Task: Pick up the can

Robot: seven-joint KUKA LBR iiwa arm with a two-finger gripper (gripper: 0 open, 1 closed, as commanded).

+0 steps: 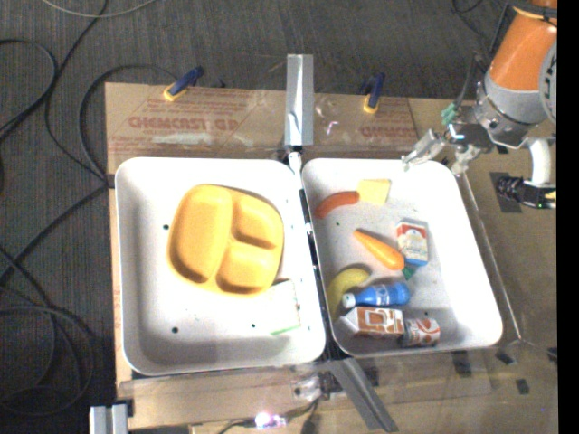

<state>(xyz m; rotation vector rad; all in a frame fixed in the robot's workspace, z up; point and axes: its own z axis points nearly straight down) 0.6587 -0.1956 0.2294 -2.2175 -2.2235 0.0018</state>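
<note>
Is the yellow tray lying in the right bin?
No, the yellow tray lies in the left bin; the right bin holds food items.

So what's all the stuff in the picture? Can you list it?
bins: two, white, side by side on the bench
tray: one, yellow, left bin
sausage: one, red, right bin, top
cheese: one, yellow, beside the sausage
carrot: one, orange, right bin, middle
carton: one, white and red, right of the carrot
banana: one, yellow, right bin, lower left
bottle: one, blue, by the banana
box: one, brown, bottom edge
can: one, red and white, lying right of the box
clamps: two, blue and yellow, on the cardboard
arm: one, grey and orange, upper right
gripper: one, over the right bin's top right corner
</note>
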